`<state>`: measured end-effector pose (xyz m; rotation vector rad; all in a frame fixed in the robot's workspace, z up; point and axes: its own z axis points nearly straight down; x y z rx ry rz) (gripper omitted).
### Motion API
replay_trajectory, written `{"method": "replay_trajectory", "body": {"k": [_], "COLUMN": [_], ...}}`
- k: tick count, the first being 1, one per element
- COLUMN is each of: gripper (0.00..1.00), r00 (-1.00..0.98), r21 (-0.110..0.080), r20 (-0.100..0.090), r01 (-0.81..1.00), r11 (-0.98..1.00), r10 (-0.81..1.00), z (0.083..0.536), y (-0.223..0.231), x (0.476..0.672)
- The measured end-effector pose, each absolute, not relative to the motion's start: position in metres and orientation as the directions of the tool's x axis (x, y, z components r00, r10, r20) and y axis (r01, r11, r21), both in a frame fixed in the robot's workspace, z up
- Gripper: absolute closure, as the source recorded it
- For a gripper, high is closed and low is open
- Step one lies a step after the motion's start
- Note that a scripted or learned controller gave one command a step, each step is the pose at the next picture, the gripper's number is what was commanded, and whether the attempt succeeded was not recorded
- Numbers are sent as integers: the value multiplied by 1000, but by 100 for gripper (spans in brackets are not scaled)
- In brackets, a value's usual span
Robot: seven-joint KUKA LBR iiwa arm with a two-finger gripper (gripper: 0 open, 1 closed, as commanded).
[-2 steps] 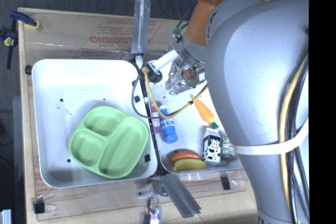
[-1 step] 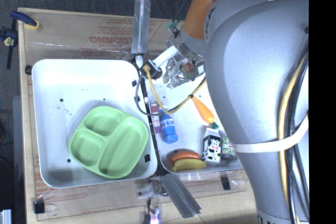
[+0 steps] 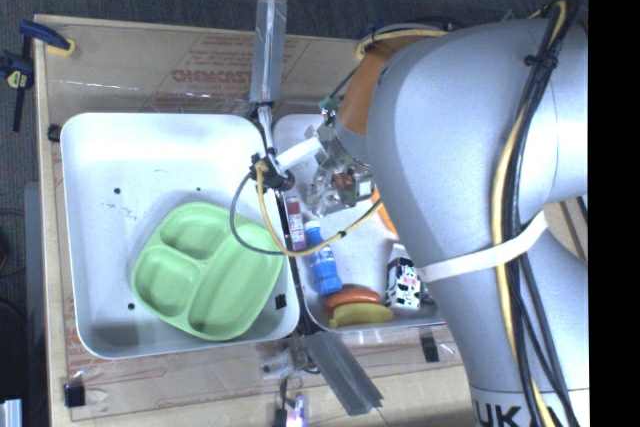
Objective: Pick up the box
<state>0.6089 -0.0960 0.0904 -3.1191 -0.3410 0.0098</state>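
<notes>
The box (image 3: 294, 223) is narrow and dark with a red stripe. It lies along the left wall of the right bin (image 3: 300, 130), just under the yellow cable loop. My gripper (image 3: 333, 181) hangs in the upper part of that bin, a little up and to the right of the box and apart from it. The grey arm (image 3: 470, 165) with its orange band covers most of the right bin.
A green divided plate (image 3: 205, 275) lies in the left bin (image 3: 100, 155). In the right bin, a blue bottle (image 3: 323, 265) lies beside the box, with a banana and an orange item (image 3: 357, 307) at the front. A cow-patterned mug (image 3: 403, 285) sits by the arm.
</notes>
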Motion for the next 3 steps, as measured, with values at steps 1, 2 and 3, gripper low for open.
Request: {"method": "replay_trajectory", "body": {"k": [1, 2, 3], "gripper": [100, 100, 100], "r00": [978, 929, 979], "r21": [-3, -4, 1], "r20": [-3, -5, 0], "r01": [207, 370, 204], "r11": [-978, -929, -979], "r10": [207, 370, 204], "z": [191, 123, 93], "y": [-52, -100, -92], "x": [597, 563, 582]}}
